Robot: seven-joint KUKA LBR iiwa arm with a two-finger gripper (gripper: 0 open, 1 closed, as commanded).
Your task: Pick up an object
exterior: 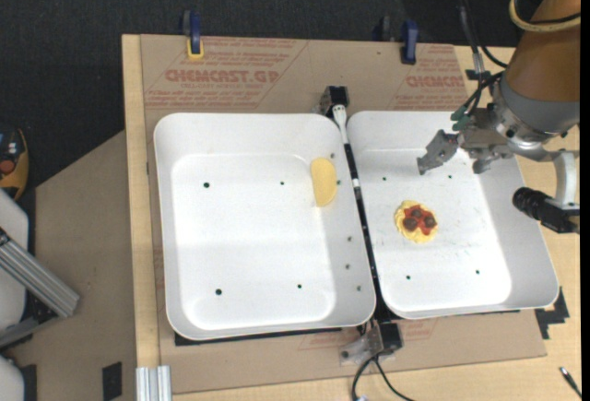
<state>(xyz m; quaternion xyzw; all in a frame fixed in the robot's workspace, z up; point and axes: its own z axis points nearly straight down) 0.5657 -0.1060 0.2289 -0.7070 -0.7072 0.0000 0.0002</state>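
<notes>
Gripper (458, 152) spread open, nothing between fingers, poised above right bin (530, 293); pizza-like toy (417, 221) lies just below-left, likely pick target

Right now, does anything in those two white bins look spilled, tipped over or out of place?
Nothing stands out. A yellow oval piece lies against the right wall of the left bin. A small round yellow item with red bits on top sits flat near the middle of the right bin, intact. The gripper hovers above that bin's upper part.
</notes>
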